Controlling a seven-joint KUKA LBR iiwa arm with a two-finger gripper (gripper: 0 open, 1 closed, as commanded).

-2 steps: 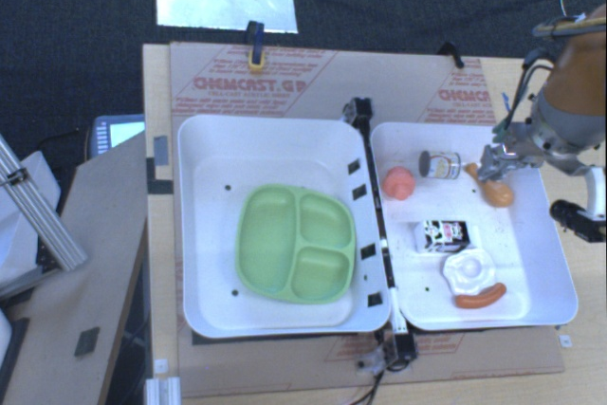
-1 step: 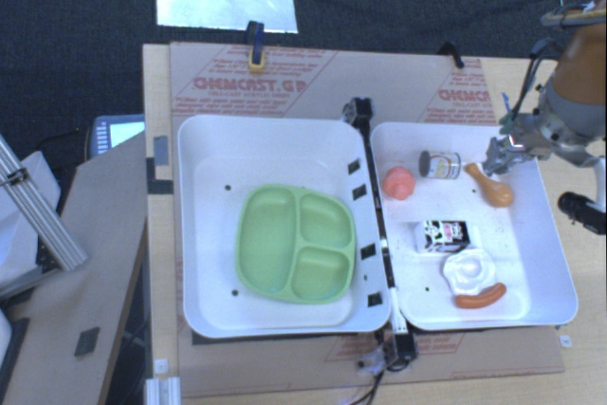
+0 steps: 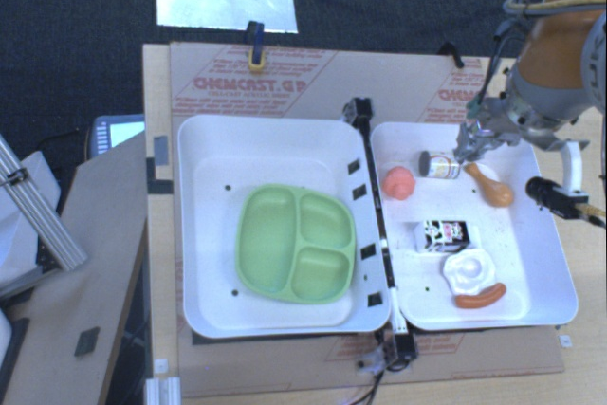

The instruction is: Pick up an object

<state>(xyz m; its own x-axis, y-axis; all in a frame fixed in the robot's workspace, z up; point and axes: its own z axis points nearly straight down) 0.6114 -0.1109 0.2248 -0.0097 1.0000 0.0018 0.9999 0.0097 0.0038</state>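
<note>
My gripper (image 3: 469,150) hangs low over the back of the right bin (image 3: 541,232). Its tips sit just right of a small pale jar with a dark lid (image 3: 437,167) lying on its side, and just above a tan drumstick-shaped toy (image 3: 490,185). A pink ball (image 3: 399,182) rests to the left of the jar. Nearer the front lie a black-and-white patterned carton (image 3: 444,233), a white fried egg toy (image 3: 469,271) and an orange sausage (image 3: 479,298). Nothing shows between the tips.
The left bin (image 3: 209,204) holds a green divided plate (image 3: 295,244). A black divider with clips (image 3: 372,204) runs between the two bins. The arm reaches in from the upper right.
</note>
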